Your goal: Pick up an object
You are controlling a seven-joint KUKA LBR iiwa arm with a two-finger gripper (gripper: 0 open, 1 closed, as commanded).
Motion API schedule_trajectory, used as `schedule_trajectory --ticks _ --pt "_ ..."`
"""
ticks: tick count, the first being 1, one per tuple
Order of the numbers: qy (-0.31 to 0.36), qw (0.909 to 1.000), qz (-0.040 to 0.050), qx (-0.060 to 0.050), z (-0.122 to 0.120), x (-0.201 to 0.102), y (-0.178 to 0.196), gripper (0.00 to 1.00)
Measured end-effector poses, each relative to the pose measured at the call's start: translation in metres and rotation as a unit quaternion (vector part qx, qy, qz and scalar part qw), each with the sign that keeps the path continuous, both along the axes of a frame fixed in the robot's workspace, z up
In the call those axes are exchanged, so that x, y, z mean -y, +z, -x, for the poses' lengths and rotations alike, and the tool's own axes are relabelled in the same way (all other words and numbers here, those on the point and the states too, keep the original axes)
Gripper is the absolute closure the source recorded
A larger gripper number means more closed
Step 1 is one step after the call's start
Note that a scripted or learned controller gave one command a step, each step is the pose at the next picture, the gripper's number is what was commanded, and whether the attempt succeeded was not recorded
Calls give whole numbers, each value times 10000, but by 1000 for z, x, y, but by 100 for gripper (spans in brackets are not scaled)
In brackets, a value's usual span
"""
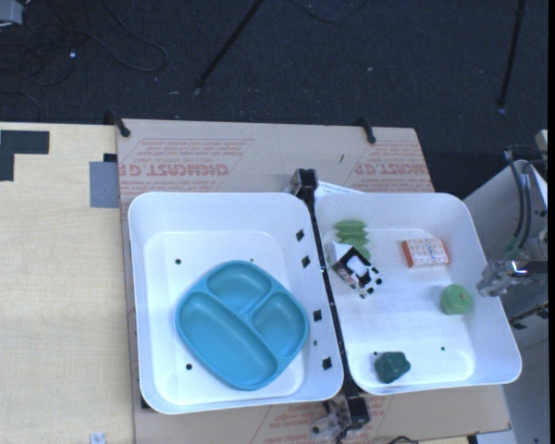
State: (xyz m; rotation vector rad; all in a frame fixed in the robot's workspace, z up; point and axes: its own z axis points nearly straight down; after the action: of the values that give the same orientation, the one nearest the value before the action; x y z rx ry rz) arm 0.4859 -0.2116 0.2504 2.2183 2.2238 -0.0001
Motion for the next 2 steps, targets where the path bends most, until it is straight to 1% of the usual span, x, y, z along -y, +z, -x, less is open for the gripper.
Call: schedule_trajectory --ticks 1,2 --pt "15 10000 -19 -28 -9 -57 -12 100" --pt "11 10000 -18 -36 -10 -109 -26 100"
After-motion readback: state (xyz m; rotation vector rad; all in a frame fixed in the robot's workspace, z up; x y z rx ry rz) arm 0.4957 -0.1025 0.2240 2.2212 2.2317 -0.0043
